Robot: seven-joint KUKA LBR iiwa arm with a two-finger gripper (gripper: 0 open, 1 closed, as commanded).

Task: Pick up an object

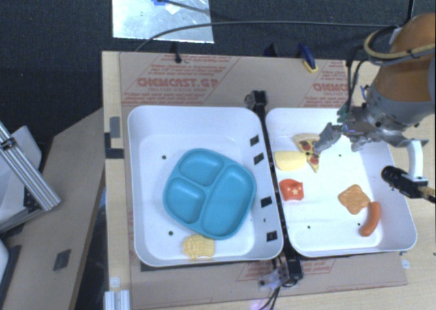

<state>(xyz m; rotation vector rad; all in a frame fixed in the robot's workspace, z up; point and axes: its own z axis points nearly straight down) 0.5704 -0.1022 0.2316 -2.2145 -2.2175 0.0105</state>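
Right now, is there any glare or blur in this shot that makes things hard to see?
Camera view: the foil sheet behind the bench glares brightly; the white bins look evenly lit with soft shadows; the gripper is slightly blurred, the toy foods reasonably sharp.

The arm (402, 63) reaches in from the right edge of the view, high in the frame; its orange band sits at the top, the grey wrist section just below it, bulky and rounded; from the wrist the body narrows and slants down and to the left; the claw (325, 140) is at the low left end of that slant, a slim grey tip pointing down-left; it is too small and blurred to tell how it stands; a dark cable loops beside the band.
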